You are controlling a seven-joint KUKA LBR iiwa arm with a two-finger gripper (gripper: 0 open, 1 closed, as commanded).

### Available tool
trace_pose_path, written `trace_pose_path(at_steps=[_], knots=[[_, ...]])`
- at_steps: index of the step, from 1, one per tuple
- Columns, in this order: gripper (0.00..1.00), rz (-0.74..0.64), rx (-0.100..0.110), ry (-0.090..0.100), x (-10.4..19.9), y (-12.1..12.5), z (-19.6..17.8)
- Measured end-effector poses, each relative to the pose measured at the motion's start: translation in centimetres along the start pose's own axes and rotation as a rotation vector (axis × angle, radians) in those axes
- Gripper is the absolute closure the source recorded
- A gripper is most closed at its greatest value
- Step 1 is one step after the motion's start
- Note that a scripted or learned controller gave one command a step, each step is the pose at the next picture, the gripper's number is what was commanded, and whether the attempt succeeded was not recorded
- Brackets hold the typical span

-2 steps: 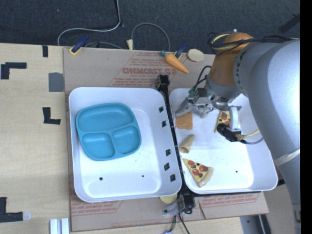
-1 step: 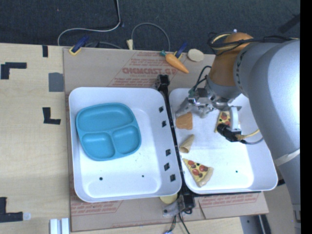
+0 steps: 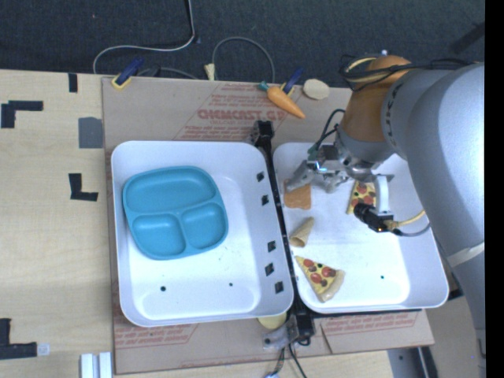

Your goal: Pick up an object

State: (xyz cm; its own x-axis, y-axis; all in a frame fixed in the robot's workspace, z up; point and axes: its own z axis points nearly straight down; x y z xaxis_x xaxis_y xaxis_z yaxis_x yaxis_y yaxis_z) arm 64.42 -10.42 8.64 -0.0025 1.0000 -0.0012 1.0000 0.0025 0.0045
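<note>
Basically camera view, sole angle. Grey two-finger pincer down low in the shallow white right-hand bin, reaching in from the right. Tips right at the top edge of the tan bread-slice toy, touching or just above; can't tell which. Likely target, going by the tilt toward it. Not lifted, nothing visibly between the tips. Open or closed: can't tell, tips merge into a grey blur against the white floor.

Just below the bread: small beige cone-shaped piece. Further below, near the bin's front: plastic pizza slice with red toppings. Right of the pincer, half tucked under the wrist: second pizza-like piece, mostly hidden by cable and bracket.

Well to the left, other white bin holding a blue three-compartment plate. Above the pincer, outside the bins on cardboard: orange carrot toy and a pale round blob, identity unclear.

Arm bulk hides the right bin's far corner.
</note>
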Motion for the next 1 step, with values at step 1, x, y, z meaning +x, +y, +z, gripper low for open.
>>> trace_pose_path(at_steps=[1], knots=[[0.0,0.001,0.001,-0.001,0.97,0.12,0.03]])
